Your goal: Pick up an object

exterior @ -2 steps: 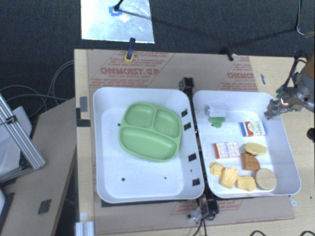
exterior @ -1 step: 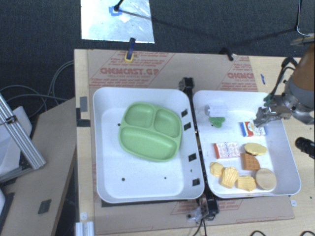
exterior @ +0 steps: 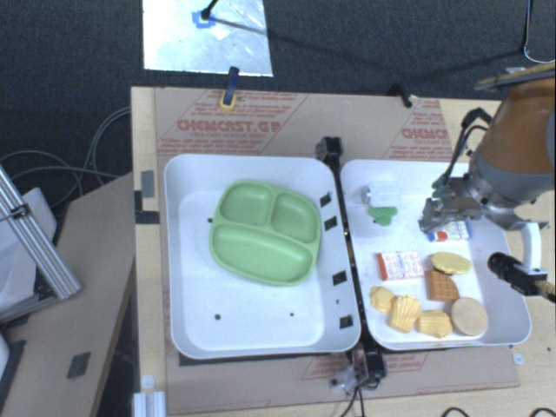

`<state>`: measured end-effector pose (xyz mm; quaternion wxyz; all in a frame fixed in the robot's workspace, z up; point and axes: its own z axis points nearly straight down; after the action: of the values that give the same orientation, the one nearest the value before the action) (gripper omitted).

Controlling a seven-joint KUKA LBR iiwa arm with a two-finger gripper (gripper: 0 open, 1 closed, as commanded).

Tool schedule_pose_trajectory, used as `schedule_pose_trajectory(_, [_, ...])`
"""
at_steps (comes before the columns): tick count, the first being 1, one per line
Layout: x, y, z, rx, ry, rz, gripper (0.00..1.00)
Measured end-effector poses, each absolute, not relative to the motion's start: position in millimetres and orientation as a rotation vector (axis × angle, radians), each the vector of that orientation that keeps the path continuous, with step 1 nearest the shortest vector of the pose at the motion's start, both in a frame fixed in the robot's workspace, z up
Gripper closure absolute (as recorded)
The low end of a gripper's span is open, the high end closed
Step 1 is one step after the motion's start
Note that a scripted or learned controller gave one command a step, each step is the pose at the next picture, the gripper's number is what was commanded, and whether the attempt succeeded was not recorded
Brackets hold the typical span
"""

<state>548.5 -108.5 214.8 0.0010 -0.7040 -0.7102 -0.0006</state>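
Observation:
The right bin (exterior: 365, 181) holds several toy foods: a green piece (exterior: 382, 215), a red and white packet (exterior: 399, 265), a yellow oval (exterior: 450, 262), a brown waffle square (exterior: 441, 286), a tan round cookie (exterior: 469, 316) and yellow crinkled pieces (exterior: 403, 311). My gripper (exterior: 441, 215) hangs low over the bin's upper right part, just above a small red, white and blue packet (exterior: 452, 231). It sits to the right of the green piece.
The left bin (exterior: 187, 320) holds a green divided plate (exterior: 265, 232). A black divider (exterior: 334, 200) runs between the two bins. The arm's grey and orange body (exterior: 521, 146) covers the right bin's far right corner.

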Motion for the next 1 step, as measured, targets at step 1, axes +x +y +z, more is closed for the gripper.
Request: schedule_pose_trajectory(1, [531.7, -57.0, 207.6, -2.209, -2.230, -0.001, 1.00])
